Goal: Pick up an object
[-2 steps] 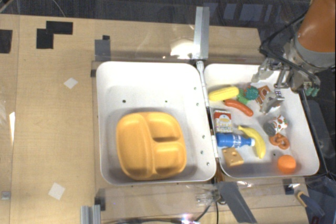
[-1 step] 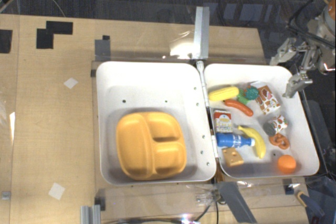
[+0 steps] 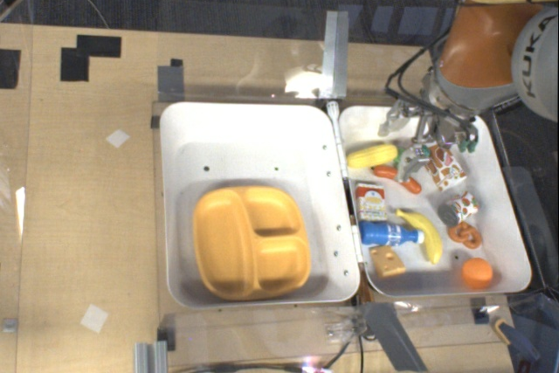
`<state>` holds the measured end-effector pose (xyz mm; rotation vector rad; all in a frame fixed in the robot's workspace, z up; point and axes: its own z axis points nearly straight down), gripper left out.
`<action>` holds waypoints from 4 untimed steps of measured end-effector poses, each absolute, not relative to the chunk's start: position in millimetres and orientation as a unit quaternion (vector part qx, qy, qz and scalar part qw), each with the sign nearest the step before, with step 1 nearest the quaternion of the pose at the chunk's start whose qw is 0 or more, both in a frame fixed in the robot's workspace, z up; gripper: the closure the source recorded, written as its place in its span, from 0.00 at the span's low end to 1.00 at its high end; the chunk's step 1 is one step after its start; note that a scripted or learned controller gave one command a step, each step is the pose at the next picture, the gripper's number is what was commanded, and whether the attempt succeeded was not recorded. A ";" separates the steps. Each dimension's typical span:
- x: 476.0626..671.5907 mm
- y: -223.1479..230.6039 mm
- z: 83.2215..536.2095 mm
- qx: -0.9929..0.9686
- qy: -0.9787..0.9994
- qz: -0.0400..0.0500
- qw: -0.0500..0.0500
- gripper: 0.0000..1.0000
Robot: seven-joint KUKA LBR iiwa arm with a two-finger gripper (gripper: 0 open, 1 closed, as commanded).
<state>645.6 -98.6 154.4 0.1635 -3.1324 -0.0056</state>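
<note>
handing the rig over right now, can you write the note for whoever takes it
Gripper: low over the back of the right bin, above the toys; whether it grips anything cannot be told.
Right bin: corn, carrot, small carton, red packet, blue bottle, banana, pretzel, cheese wedge, orange.
Left bin: yellow divided tray.
Done: no pick confirmed.
Left: grasp one object and lift it.

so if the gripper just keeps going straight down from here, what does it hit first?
Most likely the small red-and-white carton or the carrot right under the gripper, in the right bin. Depth is unclear from this slanted view, so which comes first is uncertain.
</note>
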 end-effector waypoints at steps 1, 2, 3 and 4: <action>666.9 -113.0 95.9 -0.029 -1.000 0.000 -0.001 0.00; 672.6 -111.7 113.0 -0.026 -1.000 0.001 -0.012 1.00; 648.2 -48.5 209.4 -0.033 -0.999 -0.001 -0.011 1.00; 596.4 -153.9 112.3 -0.032 -0.999 0.001 0.000 1.00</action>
